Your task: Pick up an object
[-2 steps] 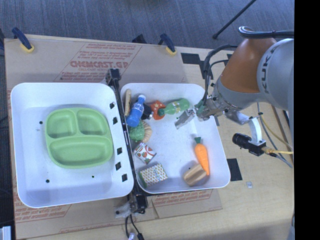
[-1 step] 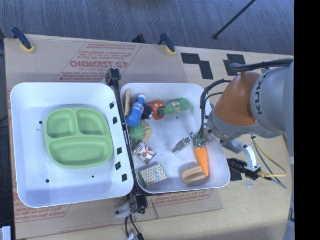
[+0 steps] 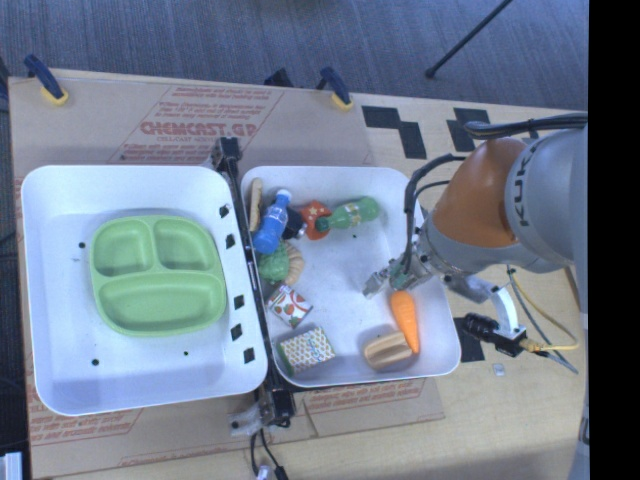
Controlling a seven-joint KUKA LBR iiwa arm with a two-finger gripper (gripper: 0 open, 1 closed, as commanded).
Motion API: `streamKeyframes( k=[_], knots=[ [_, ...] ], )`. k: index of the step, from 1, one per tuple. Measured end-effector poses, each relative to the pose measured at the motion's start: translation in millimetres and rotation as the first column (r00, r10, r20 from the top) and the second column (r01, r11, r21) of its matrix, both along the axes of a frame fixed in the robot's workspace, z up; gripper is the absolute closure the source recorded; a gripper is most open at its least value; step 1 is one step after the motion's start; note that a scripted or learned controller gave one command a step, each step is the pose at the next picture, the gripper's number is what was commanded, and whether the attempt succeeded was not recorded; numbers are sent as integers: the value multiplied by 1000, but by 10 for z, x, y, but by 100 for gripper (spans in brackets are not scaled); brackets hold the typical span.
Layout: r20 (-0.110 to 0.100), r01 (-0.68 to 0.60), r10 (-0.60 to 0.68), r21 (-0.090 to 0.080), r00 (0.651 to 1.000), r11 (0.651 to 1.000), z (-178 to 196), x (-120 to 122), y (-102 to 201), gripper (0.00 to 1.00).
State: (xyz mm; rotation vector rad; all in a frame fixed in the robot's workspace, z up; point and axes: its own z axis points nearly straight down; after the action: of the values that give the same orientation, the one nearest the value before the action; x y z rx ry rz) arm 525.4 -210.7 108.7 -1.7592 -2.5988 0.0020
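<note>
My gripper (image 3: 390, 278) hangs low over the right side of the right bin (image 3: 340, 183), the orange-banded wrist behind it. Just below it lies an orange carrot (image 3: 404, 320), whose top end is close to the gripper; whether they touch is unclear. A tan bread roll (image 3: 388, 349) rests by the carrot near the bin's front wall. A blue bottle (image 3: 270, 223), a red toy (image 3: 315, 218) and a green bottle (image 3: 355, 211) lie along the back. Nothing shows held in the gripper.
Along the right bin's left side sit a green-yellow toy (image 3: 278, 265), a red-and-white box (image 3: 290, 306) and a patterned box (image 3: 307, 349). The left bin (image 3: 45, 198) holds a green divided plate (image 3: 158, 273). Cables (image 3: 520, 333) trail on the bench at right.
</note>
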Motion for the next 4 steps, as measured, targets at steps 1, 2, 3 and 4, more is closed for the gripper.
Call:
streamKeyframes(
  k=[1, 2, 3, 4],
  knots=[
    [0, 522, -522, -1, 853, 853, 950, -282, 545, 100],
    [0, 522, -522, -2, 853, 853, 949, -282, 544, 0],
    [-1, 395, -395, -1, 919, 919, 924, -491, 209, 0],
    [-3, 234, -234, 3, 972, 972, -40, -496, 114, 0]
  ],
)
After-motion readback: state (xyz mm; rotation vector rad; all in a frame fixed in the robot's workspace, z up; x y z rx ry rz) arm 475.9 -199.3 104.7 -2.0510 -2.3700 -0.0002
